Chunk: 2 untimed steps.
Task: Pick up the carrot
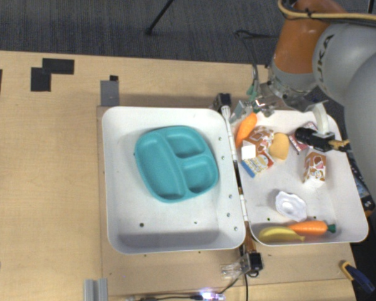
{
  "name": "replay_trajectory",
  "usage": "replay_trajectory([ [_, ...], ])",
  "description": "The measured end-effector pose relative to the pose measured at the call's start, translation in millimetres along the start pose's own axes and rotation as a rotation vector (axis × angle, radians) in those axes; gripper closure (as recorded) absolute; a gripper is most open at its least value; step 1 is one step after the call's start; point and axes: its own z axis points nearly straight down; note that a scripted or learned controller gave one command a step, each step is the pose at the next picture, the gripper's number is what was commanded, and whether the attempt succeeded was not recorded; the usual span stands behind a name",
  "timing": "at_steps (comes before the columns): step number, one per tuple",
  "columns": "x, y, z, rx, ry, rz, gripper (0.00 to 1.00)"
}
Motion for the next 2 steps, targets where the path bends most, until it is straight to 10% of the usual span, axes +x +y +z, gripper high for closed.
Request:
replay_trajectory([
  [2,0.4,0.0,-0.2,0.0,0.0,0.211,0.0],
])
